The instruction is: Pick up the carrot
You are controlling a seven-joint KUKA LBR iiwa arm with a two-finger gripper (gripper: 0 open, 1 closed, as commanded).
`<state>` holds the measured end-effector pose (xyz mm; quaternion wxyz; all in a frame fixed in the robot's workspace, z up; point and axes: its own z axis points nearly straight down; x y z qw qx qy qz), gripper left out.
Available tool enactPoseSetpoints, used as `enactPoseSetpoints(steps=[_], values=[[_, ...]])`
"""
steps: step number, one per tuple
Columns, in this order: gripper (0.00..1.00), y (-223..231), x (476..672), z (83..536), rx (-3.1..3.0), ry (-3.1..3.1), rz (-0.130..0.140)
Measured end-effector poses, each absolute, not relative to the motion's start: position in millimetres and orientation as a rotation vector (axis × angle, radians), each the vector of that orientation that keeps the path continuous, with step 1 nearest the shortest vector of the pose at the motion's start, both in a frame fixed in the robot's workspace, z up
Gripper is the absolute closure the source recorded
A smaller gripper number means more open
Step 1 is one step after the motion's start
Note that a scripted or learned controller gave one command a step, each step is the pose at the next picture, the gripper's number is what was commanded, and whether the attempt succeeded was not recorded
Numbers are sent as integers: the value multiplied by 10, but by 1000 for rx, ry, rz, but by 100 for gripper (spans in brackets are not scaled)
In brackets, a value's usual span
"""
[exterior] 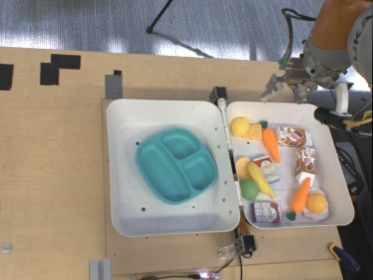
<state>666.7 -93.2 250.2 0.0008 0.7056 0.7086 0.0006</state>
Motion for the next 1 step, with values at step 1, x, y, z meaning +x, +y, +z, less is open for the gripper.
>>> enactPoseSetpoints(steps=[1], values=[[0,-949,6245,1399,2068,2365,0]])
